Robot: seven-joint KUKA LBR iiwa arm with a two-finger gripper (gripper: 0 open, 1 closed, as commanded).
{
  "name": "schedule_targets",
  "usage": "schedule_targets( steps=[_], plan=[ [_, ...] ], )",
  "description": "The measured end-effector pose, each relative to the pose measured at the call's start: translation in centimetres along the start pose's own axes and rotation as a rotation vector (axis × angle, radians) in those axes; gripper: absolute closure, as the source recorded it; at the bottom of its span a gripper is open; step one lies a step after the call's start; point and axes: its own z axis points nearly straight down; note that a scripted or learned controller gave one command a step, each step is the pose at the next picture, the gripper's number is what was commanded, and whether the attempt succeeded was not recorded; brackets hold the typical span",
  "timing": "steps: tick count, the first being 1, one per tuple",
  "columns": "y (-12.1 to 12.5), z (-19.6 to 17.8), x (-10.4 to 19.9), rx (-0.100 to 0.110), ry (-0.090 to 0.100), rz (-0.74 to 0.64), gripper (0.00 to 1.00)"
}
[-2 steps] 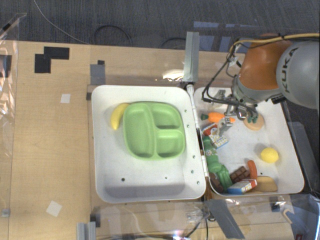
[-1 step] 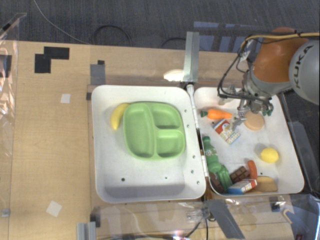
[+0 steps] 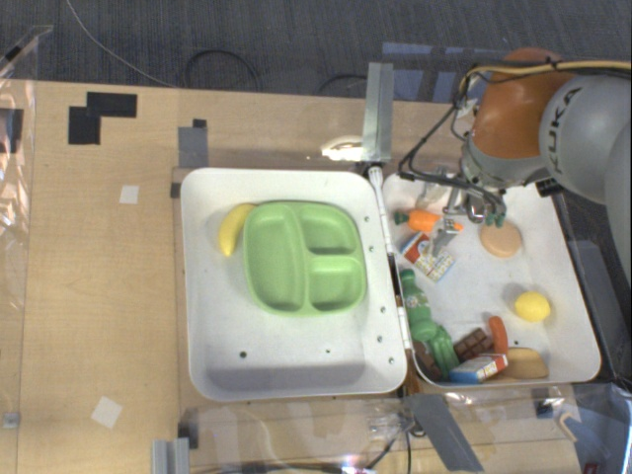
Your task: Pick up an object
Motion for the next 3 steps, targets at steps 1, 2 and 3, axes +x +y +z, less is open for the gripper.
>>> schedule_targets(
  steps=[1, 2, 3],
  plan=[
    [-2.9, -0.1, 8.6, -0.007, -0.025, 0.053, 0.0],
    [0.1, -0.1, 11.4, -0.006, -0.032, 0.098, 0.0],
    [-0.1, 0.0, 10.9, -0.007, -0.02, 0.142, 0.0]
  ],
)
